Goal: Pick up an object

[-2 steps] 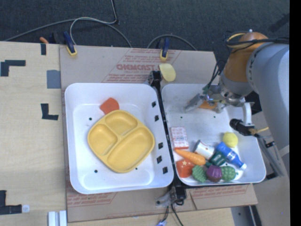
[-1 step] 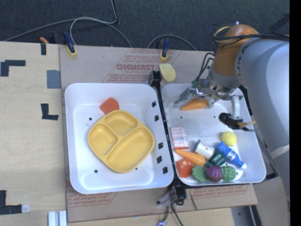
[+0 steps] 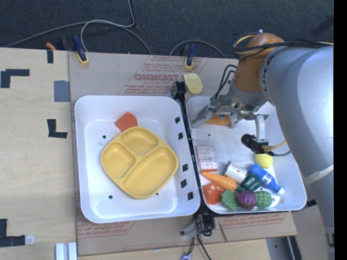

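Note:
My gripper (image 3: pixel 218 116) is low over the back of the right bin (image 3: pixel 287 161), its fingers spread apart. A flat orange piece (image 3: pixel 219 121) lies between them on the bin floor; a grip on it cannot be made out. Further forward in this bin lie a small white and red packet (image 3: pixel 206 157), a carrot (image 3: pixel 219 180), a white can (image 3: pixel 236 171), a blue bottle (image 3: pixel 265 179), a yellow lemon (image 3: pixel 264 160) and a cluster of red, green and purple toy foods (image 3: pixel 246 199).
The left bin (image 3: pixel 89 145) holds a yellow divided plate (image 3: pixel 140 161) and an orange-red block (image 3: pixel 126 121). A yellow round item (image 3: pixel 193 83) rests on the cardboard behind the bins. Black clips line the divider (image 3: pixel 184 145). My arm covers the right bin's far right side.

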### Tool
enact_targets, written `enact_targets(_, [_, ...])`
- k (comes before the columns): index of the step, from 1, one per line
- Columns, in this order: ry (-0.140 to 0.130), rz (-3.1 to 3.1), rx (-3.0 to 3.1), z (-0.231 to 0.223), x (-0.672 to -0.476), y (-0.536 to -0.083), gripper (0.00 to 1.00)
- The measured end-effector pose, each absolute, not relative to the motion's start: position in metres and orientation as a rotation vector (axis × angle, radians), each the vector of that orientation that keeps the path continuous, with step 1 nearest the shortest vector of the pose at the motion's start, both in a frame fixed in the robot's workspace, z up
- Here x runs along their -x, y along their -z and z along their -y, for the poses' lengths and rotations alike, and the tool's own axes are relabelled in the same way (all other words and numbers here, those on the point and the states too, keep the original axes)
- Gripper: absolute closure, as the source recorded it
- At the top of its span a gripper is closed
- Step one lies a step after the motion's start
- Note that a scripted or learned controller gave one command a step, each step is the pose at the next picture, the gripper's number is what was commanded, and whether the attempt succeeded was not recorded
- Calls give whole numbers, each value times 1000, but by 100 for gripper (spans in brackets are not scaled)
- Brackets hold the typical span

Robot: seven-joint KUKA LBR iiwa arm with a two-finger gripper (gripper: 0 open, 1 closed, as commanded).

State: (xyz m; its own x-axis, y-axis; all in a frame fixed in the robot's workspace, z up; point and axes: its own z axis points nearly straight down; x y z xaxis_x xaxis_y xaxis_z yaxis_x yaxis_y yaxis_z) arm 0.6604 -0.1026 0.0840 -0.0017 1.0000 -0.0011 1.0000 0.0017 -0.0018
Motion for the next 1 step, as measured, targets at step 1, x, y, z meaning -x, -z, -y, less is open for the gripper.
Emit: enact_targets(1, [-7, 2224, 2219, 104, -660, -94, 100])
